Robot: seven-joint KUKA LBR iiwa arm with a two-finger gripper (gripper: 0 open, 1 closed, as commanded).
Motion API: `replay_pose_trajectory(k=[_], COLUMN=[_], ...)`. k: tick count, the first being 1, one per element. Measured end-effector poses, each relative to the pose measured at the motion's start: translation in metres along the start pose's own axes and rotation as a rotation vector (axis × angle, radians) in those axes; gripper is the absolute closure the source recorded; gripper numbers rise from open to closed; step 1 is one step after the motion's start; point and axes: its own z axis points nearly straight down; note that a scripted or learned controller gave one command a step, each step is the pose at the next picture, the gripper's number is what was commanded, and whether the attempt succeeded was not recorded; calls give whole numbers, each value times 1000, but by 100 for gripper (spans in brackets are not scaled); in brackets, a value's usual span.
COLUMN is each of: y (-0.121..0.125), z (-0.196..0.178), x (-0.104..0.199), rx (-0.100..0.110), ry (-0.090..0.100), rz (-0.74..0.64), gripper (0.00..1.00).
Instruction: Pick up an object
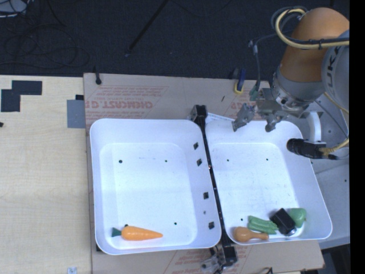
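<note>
A pale wood desk [40, 170] holds two white bins [102, 131]; one toy carrot [140, 233] at six o'clock; hand [255, 122] released, spread.

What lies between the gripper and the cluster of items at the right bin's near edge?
In the camera view, only bare white floor of the right bin separates the open gripper from the black block, green pieces and tan gourd-shaped toy.

— What do you count from your end?
— I see two white bins [102, 153]. One orange carrot [140, 233] in the left one. The right one holds four small things [274, 224], clustered.
</note>
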Motion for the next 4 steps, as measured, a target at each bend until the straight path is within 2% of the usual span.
replay_pose_trajectory(k=[1, 2, 3, 4], y=[10, 8, 12, 12], z=[59, 170, 98, 44], x=[171, 295, 240, 293], rx=[6, 8, -2, -3], ry=[4, 3, -1, 3], rz=[-14, -11, 3, -5], gripper=[0, 0, 0, 0])
